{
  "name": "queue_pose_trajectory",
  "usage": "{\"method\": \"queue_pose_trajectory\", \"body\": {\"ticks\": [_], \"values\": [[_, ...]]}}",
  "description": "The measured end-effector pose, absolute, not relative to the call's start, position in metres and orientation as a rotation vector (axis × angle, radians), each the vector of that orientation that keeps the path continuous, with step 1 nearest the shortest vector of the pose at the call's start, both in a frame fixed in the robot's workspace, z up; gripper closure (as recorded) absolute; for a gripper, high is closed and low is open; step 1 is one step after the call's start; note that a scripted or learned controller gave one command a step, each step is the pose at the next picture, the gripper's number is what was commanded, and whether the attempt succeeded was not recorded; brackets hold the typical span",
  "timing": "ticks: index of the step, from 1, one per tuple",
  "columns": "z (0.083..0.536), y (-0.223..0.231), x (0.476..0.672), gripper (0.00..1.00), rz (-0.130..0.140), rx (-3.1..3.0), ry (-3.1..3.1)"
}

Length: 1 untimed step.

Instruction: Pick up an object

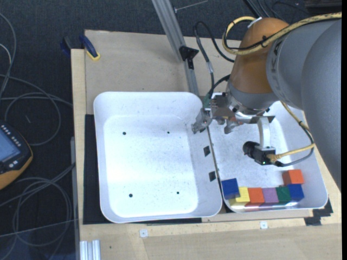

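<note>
The hand (217, 121), clenched or not I cannot tell, hangs by the right bin's (241, 169) inner wall, well apart from the blocks (264, 195) bunched along its near wall, so a pick likely means crossing over.

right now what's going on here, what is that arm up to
A grey arm with an orange band reaches in from the right. Its gripper hangs over the far left part of the right bin, close to the wall next to the left bin. A row of coloured blocks lies along the right bin's near edge, well apart from the gripper. By the look of it, no block has been picked up yet.
</note>
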<state>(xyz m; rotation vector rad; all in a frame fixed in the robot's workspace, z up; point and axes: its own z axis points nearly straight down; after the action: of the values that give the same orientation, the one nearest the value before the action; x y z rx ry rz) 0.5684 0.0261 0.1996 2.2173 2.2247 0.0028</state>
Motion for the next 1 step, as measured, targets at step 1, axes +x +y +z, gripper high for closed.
{"method": "queue_pose_trajectory", "body": {"ticks": [1], "values": [[0.2001, -0.0618, 0.588, 0.0, -0.002, 2.226, 2.21]]}}
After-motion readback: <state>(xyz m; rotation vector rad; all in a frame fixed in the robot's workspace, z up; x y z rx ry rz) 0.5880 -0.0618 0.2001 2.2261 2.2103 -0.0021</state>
